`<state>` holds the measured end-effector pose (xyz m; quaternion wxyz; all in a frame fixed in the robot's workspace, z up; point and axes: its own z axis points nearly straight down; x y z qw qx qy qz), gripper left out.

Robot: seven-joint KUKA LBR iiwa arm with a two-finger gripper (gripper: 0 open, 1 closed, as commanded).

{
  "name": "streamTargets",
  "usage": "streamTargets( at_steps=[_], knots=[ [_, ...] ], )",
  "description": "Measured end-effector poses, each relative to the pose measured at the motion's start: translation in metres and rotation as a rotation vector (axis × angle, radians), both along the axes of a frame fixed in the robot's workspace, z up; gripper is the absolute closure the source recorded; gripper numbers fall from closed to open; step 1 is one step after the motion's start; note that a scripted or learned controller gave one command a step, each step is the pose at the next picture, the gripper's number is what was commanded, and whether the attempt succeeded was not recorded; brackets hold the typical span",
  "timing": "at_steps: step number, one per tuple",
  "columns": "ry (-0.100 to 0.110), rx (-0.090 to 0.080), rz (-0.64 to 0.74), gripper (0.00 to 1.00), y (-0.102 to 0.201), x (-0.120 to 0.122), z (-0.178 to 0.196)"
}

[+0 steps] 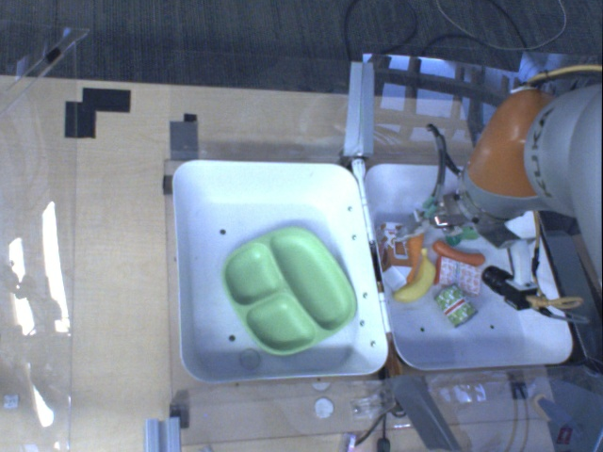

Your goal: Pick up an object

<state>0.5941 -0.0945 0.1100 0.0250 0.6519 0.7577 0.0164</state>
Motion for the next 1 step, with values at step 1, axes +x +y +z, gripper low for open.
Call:
streamTargets(
  at_steps=[1],
  knots=[
    [0.000,0.007,-0.080,0.00,-0.0004,-0.0032,-0.0005]
  ],
)
